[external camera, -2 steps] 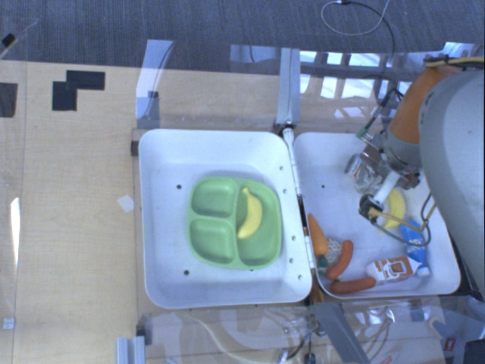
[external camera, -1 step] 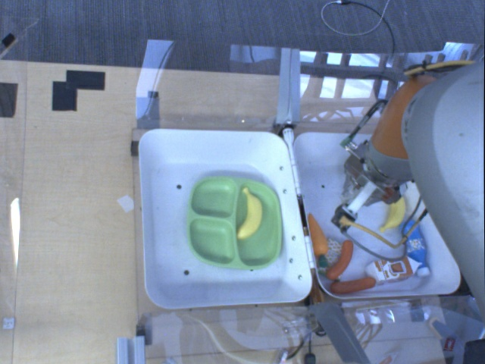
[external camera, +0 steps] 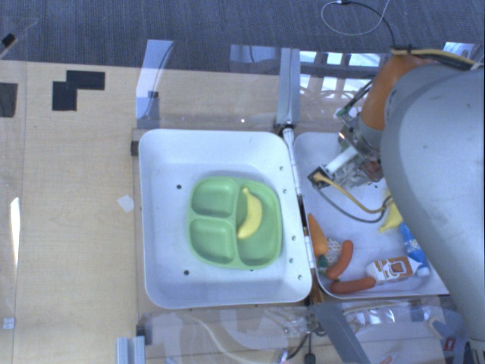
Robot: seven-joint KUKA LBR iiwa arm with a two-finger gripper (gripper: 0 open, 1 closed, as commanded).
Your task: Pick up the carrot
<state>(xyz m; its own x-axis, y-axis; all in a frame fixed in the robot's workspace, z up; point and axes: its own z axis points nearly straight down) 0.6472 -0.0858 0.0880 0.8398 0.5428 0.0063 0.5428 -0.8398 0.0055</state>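
Pale wood bench, two white bins side by side: the gripper [external camera: 361, 167] hangs over the far end of the right bin [external camera: 367, 237], below the grey arm [external camera: 439, 203] that reaches in from the right. Nothing can be seen in its hold, and whether it is open or closed cannot be told from this slant.

Nearer the camera lies the carrot [external camera: 316, 235], flat against the bin's left wall and well apart from the gripper. Its thin end points toward the far side. It appears not yet picked. Its place by the wall likely leaves little room on that side, so a grasp across its width may be awkward.

Just beside it lie two sausages [external camera: 342, 258], one angled up and one along the near wall. A small bottle [external camera: 390, 268] lies on its side to their right, and a yellow item [external camera: 392, 218] sits half hidden under the arm.

The left bin [external camera: 163, 226] holds a green plate [external camera: 216, 237] with a banana [external camera: 251, 212] in its right compartment, clear of the work.
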